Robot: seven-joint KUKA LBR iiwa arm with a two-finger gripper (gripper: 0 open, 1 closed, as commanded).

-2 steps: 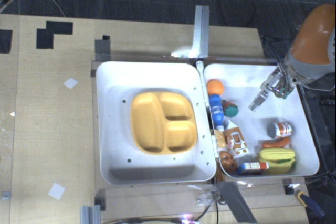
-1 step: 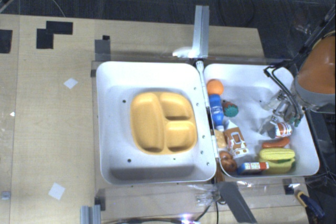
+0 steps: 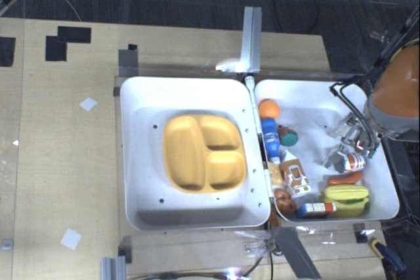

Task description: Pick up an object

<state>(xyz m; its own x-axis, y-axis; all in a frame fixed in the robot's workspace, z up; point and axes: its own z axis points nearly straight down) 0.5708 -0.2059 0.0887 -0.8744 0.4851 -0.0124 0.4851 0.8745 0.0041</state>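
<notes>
I see the arm (image 3: pixel 394 92) coming in from the right edge, orange band at upper right, gripper (image 3: pixel 349 141) down inside the right bin (image 3: pixel 308 101), center-right of frame. Can't tell its state from here; the tip is a blur of metal and cable. Just below it, a small red-and-white can-like obj (image 3: pixel 352 161), touching or nearly so, can't say which.

Rest of the right bin: orange ball (image 3: pixel 268 108) at top left corner, blue bottle (image 3: pixel 270 138) along the left wall, teal obj (image 3: pixel 288 138) beside it, brown-and-white carton (image 3: pixel 296 178) below. Yellow corn (image 3: pixel 346 194) at lower right w/ a red strip (image 3: pixel 344 178) above it. Red-and-blue tube (image 3: pixel 313 208) along the bottom wall.

Left bin (image 3: pixel 138 141), mid frame, holds a yellow divided tray (image 3: pixel 203 152).
</notes>
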